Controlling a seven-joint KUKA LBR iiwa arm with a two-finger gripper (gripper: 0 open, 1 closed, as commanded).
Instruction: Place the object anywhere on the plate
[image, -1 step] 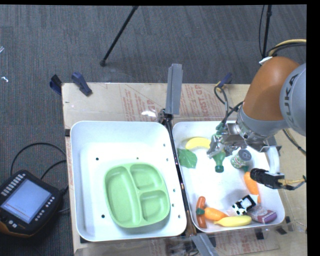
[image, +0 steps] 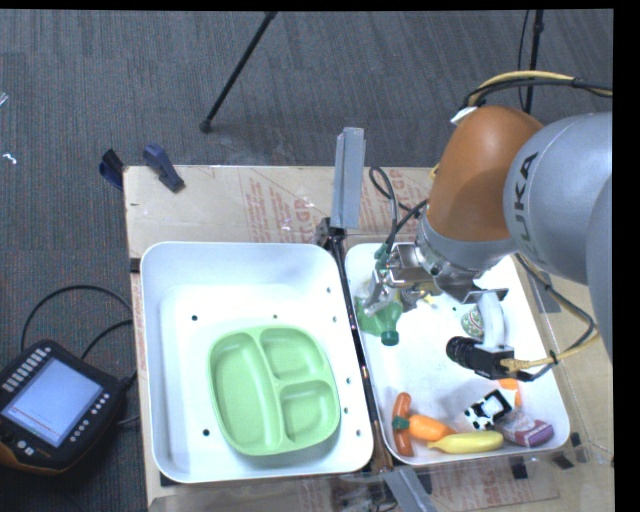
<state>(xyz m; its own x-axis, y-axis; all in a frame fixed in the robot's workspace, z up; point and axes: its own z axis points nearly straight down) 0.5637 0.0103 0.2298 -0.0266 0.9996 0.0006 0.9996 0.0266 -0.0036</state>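
I read this as the pick stage: nothing lies on the plate yet, and the arm is working down in the right-hand bin.

Starting at the left, the left bin (image: 165, 300) holds the green divided plate (image: 273, 388), lying flat toward its near side, with one long compartment on its left and smaller ones on its right. All of them look bare.

Moving right across the wall between the bins, the gripper (image: 383, 303) sits at the left side of the right bin (image: 440, 370), low over a small green object (image: 381, 322). That object looks like a soft or plastic toy, darker green than the plate, with a rounded knob at its near end; I can't name it more closely. It appears to sit right at the fingertips, but the wrist hardware hides the contact, so I cannot tell whether the fingers are spread, closed, or actually gripping it.

If the grasp is sound, I judge the next move is a straight lift clear of the bin wall, then a carry left and toward the near side, releasing over any compartment.

Farther right, toy food is bunched in the near corner: a carrot (image: 428, 427), a banana (image: 466, 441), and a black-and-white piece (image: 489, 409).
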